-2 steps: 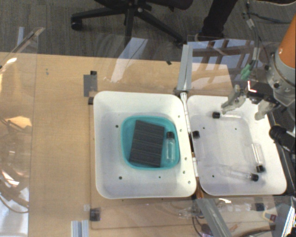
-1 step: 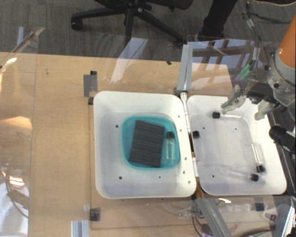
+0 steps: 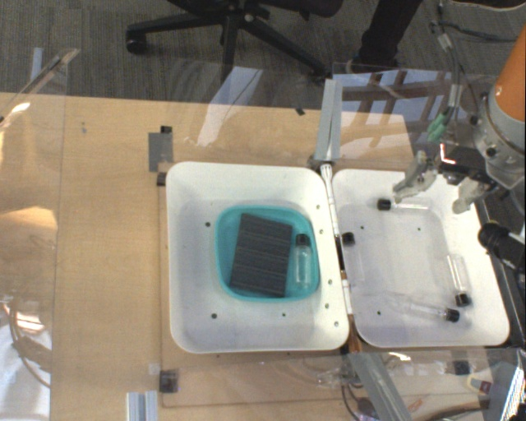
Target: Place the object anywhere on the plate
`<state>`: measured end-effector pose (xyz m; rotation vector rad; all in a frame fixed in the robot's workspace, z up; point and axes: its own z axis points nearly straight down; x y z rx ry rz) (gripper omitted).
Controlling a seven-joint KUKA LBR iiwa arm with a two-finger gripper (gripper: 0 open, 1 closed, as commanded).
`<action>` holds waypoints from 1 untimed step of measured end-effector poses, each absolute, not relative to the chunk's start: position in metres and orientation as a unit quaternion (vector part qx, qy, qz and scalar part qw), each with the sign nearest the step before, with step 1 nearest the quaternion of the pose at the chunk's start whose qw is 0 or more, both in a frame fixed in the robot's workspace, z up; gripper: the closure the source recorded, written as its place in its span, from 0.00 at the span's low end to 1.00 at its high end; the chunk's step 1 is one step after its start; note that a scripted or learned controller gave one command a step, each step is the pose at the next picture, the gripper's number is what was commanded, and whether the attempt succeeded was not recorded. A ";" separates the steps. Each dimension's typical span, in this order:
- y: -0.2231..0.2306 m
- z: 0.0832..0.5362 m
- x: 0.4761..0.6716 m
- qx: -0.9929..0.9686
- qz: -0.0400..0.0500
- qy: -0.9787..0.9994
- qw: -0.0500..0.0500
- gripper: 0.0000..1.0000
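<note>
- Pale wooden bench (image 3: 90,247) under a clear sheet with window glare; dark carpet and the legs of an office chair (image 3: 234,25) beyond the far edge.
- On the bench, two shallow white bins side by side, touching along a central seam: left bin (image 3: 189,312), right bin (image 3: 485,325).
- In the left bin, a teal plate (image 3: 223,247), roughly centred.
- On the plate, a dark ribbed block (image 3: 261,255), lying flat and covering most of the middle.
- Just right of the block, also on the plate, a clear vial with a black cap (image 3: 303,261), lying flat with the cap toward the far side.
- Over the far part of the right bin, the gripper (image 3: 432,196), its two fingers (image 3: 408,184) spread apart with nothing between them; grey arm with the orange band (image 3: 509,90) behind it at the right.
- In the right bin, a small black piece (image 3: 383,204) near the left fingertip and another black piece (image 3: 347,239) by the seam.
- Near the right wall, a second clear vial (image 3: 456,279), and along the near wall a third clear vial (image 3: 421,310), both flat with black caps.
</note>
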<state>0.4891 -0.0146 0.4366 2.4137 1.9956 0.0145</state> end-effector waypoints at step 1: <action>-0.015 0.437 0.489 0.771 0.005 0.637 0.005 0.00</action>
